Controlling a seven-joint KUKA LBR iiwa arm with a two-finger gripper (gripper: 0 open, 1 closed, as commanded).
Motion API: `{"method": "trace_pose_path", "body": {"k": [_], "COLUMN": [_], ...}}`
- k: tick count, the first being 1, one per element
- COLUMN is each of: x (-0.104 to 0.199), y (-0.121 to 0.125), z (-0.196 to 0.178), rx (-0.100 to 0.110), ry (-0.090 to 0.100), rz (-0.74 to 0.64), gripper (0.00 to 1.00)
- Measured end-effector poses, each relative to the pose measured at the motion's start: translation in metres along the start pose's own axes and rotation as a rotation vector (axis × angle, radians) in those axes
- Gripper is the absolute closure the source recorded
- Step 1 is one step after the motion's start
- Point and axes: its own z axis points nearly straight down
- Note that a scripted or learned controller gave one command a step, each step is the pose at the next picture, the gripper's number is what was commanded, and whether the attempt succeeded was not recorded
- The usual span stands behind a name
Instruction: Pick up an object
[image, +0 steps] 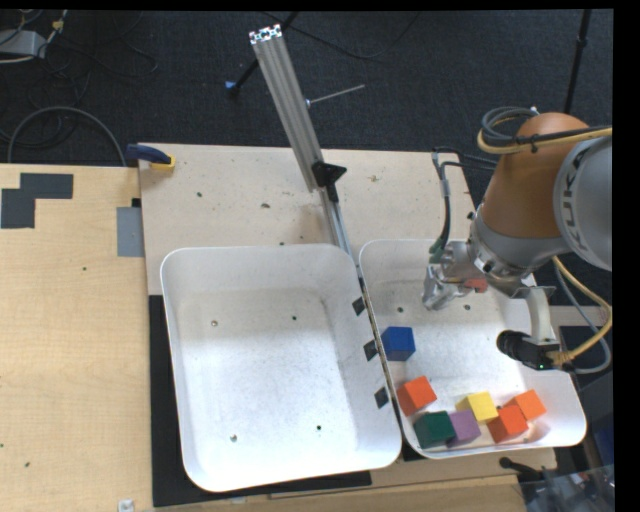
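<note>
Blue cube (399, 342) lies alone near the right bin's (520, 443) left wall, open floor around it, other cubes (470, 415) crowding the near edge, while the gripper (437, 291) hangs above the far floor, jaws seemingly shut and empty.

The wooden bench (230, 195) carries two white bins side by side: one bin (260, 370) well left of the gripper (437, 292), the other bin (480, 330) beneath it.
</note>
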Motion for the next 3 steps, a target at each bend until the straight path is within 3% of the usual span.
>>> {"method": "trace_pose_path", "body": {"k": [1,2,3], "x": [0.0,0.029,-0.011], "y": [0.0,-0.003,-0.083], "z": [0.0,-0.066,-0.096], "rx": [0.0,-0.009,-0.001], "ry": [0.0,0.0,-0.001], "rz": [0.004,-0.008,0.0], "gripper": [0.0,0.0,0.0]}}
